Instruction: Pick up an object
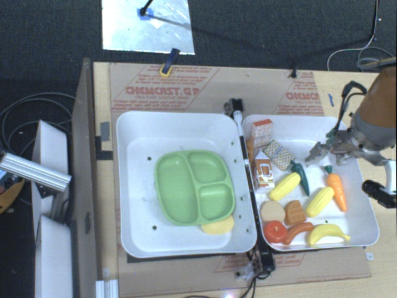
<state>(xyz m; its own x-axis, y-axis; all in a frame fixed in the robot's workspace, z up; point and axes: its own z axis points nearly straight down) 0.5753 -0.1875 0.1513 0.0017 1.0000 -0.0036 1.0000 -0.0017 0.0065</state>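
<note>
The gripper (324,155) hangs open with nothing in it, low over the right bin (371,219), where the toy food lies in a heap. The carrot (337,190) and green pepper (300,174) sit just beside it, easy to reach.

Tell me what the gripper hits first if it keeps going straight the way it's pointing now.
Likely the green toy vegetable: the gripper points down and left into the right bin, and that piece lies just beyond its tip. Height above the bin is unclear; it might pass over it toward the corn.
</note>
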